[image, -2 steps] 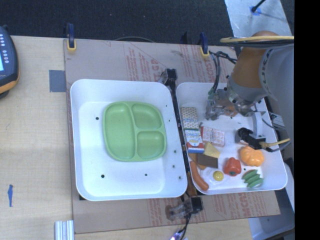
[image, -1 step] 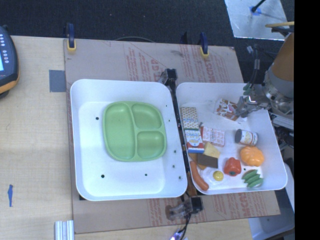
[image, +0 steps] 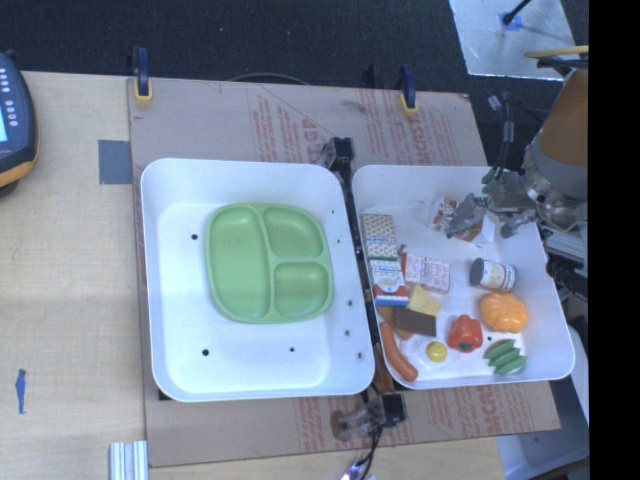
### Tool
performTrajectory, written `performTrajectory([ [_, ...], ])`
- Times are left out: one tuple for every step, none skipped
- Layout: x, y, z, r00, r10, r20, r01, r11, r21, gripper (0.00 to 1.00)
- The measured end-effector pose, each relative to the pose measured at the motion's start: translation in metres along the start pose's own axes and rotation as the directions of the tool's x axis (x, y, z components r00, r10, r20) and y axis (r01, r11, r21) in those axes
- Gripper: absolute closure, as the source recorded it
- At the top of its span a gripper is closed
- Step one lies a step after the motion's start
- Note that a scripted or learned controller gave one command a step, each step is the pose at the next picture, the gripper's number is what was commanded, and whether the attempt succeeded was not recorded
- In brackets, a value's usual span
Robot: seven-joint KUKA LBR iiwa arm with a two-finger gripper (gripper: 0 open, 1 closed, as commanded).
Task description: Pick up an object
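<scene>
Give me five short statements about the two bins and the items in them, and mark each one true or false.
1. The green divided plate lies in the left bin. True.
2. The orange fruit sits on the green divided plate. False: it lies in the right bin, near the green pods.
3. The red pepper is next to the small yellow ball. True.
4. The gripper is over the left bin. False: it is at the right bin's far right corner.
5. The hot dog lies along the right bin's left wall. True.
</scene>
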State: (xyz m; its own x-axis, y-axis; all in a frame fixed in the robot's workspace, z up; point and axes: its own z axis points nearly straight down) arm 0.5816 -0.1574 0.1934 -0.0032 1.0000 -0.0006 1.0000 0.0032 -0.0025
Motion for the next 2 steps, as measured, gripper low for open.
performTrajectory([
  [-0.002, 0.051, 0.075, 1.0, -0.006, 0.004, 0.006, 1.0, -0.003, 0.0],
  [-0.018, 0.074, 0.082, 1.0, -0.002, 0.008, 0.002, 1.0, -0.024, 0.0],
])
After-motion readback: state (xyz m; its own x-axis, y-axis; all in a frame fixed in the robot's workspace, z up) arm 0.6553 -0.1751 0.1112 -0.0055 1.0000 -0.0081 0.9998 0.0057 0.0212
